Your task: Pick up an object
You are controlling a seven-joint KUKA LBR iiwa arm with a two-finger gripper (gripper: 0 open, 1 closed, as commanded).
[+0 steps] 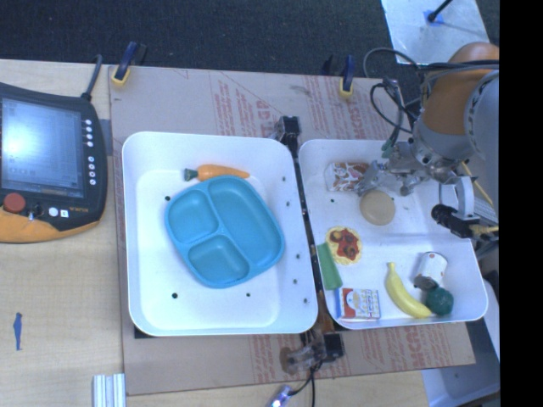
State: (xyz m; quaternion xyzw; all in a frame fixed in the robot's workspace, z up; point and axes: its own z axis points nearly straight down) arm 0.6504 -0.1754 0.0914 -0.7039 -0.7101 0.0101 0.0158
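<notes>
A control tablet (47,168) lies on the bench at far left. Brown cardboard (221,100) covers the bench under the bins, held by yellow-and-blue clamps (124,64) along its far edge.

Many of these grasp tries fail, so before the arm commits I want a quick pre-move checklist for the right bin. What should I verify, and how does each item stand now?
1. Gripper over the right bin: ok, it sits at the bin's far end.
2. Target close under it: ok, the round tan object lies just below, the snack packet beside.
3. Object already between the fingers: cannot tell.
4. Other items out of the way: ok, banana, pizza slice and small box lie nearer the front.
5. Cables free of the bin: ok.
</notes>
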